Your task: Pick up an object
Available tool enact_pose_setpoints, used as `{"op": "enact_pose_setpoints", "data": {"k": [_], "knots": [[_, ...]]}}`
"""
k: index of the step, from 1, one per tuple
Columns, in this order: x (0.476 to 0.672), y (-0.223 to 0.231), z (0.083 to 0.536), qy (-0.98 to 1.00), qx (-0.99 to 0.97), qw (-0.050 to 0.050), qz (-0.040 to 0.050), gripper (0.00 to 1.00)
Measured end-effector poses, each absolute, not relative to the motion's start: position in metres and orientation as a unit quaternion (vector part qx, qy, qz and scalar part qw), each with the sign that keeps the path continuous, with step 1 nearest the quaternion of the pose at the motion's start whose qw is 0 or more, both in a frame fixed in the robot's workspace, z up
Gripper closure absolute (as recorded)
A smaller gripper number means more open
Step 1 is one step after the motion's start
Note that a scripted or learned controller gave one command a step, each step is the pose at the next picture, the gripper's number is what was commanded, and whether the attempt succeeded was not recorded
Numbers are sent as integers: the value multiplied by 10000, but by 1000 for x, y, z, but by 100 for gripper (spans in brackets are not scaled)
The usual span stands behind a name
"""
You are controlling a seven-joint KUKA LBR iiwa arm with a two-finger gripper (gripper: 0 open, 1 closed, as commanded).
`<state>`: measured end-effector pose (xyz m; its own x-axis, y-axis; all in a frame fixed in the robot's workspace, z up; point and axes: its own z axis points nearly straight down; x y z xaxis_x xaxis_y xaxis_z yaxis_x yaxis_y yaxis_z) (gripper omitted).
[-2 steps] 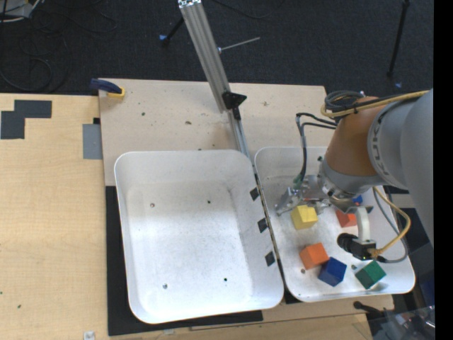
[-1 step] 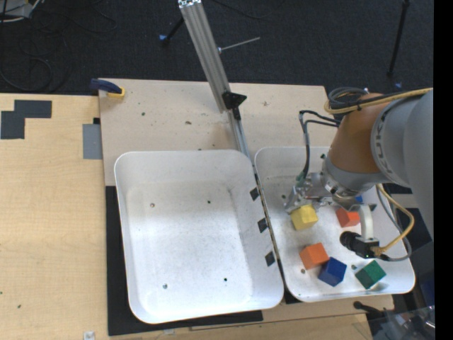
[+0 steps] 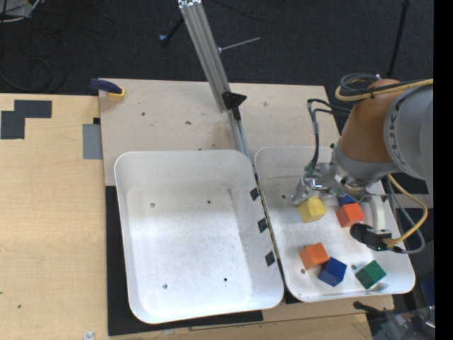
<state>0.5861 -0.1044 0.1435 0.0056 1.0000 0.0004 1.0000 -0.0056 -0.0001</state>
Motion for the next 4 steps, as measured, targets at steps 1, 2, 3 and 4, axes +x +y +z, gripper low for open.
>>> {"op": "enact_pose_setpoints", "data": {"k": [1,2,3,4], "knots": [[587,-105,185,-7071,-7071,0,-2,100],[587,-107,233,-7069,-7073,-9,-6,100],[566,-55,221,-7081,-7062,31,14,100],[545,-4,212,-7082,-7060,34,16,100]]}}
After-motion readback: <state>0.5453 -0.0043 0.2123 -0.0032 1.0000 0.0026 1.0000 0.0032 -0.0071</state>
